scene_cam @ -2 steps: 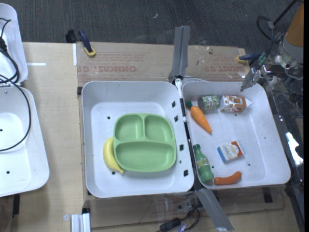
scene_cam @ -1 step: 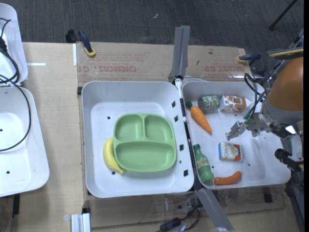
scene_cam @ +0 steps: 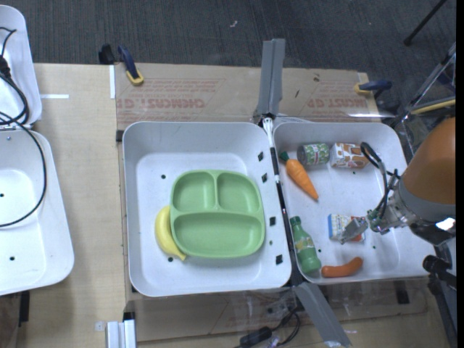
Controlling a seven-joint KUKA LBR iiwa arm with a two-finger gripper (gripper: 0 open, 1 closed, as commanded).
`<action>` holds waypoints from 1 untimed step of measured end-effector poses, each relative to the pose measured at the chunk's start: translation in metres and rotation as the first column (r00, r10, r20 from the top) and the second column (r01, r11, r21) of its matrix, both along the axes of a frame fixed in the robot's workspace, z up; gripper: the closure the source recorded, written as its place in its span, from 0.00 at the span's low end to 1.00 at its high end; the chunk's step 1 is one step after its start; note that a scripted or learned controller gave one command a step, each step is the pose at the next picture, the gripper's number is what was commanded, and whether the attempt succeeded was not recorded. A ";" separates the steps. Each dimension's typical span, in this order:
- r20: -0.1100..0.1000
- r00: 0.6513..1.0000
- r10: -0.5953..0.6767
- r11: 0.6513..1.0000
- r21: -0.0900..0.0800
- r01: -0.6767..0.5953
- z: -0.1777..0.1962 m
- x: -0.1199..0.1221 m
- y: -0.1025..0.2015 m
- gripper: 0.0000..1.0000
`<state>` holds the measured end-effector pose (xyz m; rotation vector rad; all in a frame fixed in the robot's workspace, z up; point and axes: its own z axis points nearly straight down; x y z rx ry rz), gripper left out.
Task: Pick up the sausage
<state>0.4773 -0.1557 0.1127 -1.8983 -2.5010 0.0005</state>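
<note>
Sausage (scene_cam: 342, 269) is seen lying near the front edge of the right bin (scene_cam: 395, 145), long axis roughly parallel to that edge. Gripper (scene_cam: 357, 230) is poised just behind it; finger state cannot be determined.

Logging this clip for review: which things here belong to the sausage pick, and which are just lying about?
Belongs to the job:
sausage, near the right bin's front edge
gripper, just above it in that bin

Lying about:
carrot
green bottle
can
two small cartons
banana
green tray
</note>
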 end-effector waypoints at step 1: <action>0.001 0.998 0.064 0.998 0.000 -0.064 -0.022 0.000 -0.042 0.00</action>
